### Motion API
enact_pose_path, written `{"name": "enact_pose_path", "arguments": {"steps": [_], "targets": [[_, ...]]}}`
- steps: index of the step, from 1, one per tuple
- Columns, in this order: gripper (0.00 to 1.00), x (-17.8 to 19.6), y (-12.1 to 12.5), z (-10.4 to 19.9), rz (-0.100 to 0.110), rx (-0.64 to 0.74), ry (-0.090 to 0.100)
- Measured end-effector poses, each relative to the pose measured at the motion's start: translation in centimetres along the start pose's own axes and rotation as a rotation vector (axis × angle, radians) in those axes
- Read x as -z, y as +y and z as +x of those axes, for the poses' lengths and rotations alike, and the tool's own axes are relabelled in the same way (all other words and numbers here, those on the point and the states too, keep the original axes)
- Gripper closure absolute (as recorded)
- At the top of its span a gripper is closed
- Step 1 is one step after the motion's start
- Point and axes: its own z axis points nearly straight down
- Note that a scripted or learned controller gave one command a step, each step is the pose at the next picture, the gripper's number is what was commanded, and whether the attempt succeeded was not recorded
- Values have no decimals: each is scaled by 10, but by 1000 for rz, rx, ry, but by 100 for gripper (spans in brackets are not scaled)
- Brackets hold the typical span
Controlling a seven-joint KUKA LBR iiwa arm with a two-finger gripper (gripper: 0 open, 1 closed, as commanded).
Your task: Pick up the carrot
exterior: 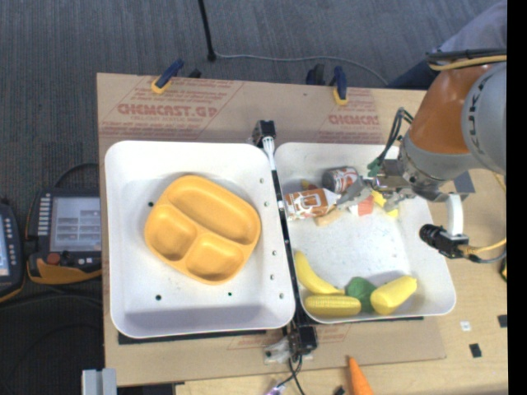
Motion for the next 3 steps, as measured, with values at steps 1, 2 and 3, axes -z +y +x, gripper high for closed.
{"name": "enact_pose_path", "arguments": {"steps": [1, 2, 3], "targets": [[0, 46, -17, 11, -2, 0, 0], [0, -75, -34, 29, -6, 0, 0], [0, -75, -61, 40, -10, -2, -3]]}}
